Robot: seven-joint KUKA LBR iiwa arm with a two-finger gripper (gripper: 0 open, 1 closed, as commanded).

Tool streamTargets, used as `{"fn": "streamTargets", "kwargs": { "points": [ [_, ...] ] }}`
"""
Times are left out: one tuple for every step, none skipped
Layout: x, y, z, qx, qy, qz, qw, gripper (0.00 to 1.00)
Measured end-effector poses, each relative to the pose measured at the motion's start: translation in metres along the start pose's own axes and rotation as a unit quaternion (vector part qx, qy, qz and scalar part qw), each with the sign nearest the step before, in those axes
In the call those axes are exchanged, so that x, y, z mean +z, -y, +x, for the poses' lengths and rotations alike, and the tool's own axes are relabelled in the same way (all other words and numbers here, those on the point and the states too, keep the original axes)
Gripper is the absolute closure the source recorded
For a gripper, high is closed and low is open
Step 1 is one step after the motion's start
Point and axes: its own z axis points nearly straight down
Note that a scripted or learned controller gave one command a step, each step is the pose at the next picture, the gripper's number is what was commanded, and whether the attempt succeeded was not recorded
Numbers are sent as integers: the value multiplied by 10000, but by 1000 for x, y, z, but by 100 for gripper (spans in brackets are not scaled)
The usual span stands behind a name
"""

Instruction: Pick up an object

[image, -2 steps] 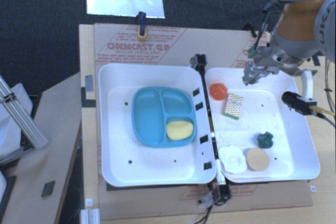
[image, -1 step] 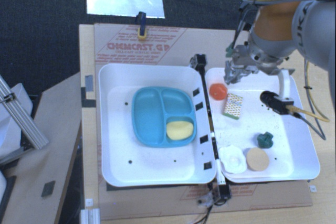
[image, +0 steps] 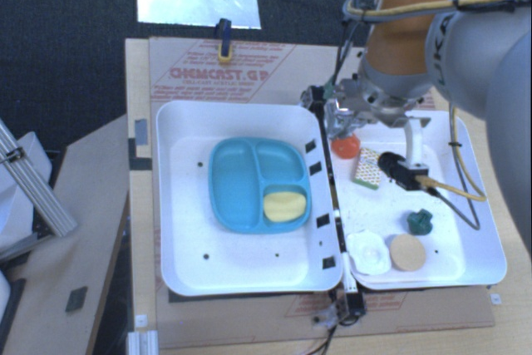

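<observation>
My gripper [image: 339, 129] hangs low over the far left corner of the right bin [image: 478, 212], close to the wall between the bins. Just below and in front of it lies a small orange-red round object [image: 346, 148], partly hidden by the gripper; whether they touch is unclear. A pale rectangular piece with green dots [image: 365, 169] lies beside the orange one. Nearer the front are a dark green lump [image: 420, 221], a tan disc [image: 407, 253] and a white round piece [image: 367, 252].
The left bin [image: 179, 204] holds a blue divided plate [image: 241, 179] with a yellow oval object [image: 284, 205] in its front right compartment. The grey arm with its orange band [image: 416, 12] reaches in from the right above the right bin's far side.
</observation>
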Motion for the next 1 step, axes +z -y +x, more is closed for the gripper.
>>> {"fn": "streamTargets", "kwargs": {
  "points": [
    [14, 13, 51, 0, -1, 5, 10000, 100]
  ]
}}
